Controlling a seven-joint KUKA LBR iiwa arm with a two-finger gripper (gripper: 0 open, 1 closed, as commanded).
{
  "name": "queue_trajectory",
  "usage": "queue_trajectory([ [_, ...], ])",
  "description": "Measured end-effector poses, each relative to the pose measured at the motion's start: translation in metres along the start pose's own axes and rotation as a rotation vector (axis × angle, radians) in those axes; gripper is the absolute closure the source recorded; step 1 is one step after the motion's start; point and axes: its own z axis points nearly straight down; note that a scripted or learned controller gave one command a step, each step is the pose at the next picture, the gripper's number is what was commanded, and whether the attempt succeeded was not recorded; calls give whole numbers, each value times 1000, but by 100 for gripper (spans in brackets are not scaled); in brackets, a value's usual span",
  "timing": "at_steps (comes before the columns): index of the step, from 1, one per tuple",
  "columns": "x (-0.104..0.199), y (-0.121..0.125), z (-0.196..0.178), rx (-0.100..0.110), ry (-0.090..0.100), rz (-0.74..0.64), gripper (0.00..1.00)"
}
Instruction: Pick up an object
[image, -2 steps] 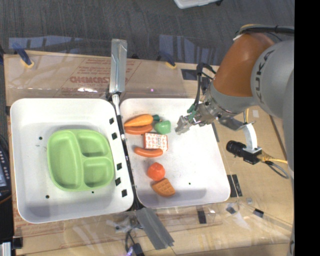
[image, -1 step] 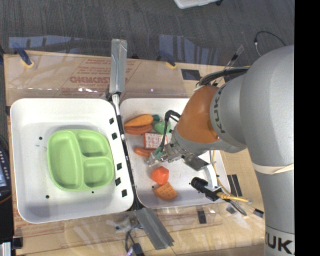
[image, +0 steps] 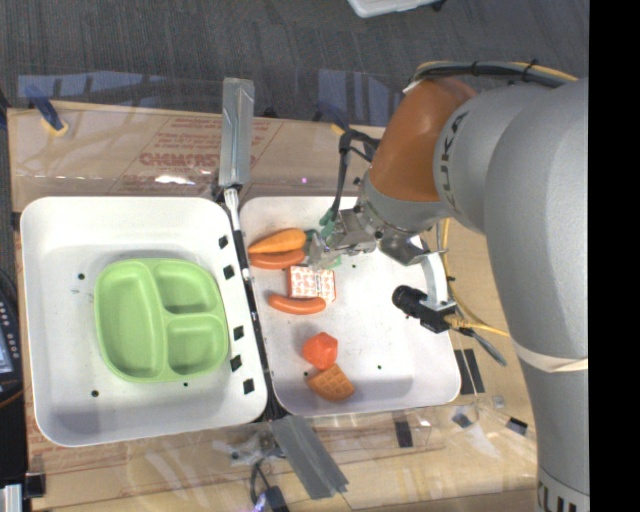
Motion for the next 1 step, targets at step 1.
queue_trajectory([
  [1, -37, 22, -45, 2, 0, 6, 100],
])
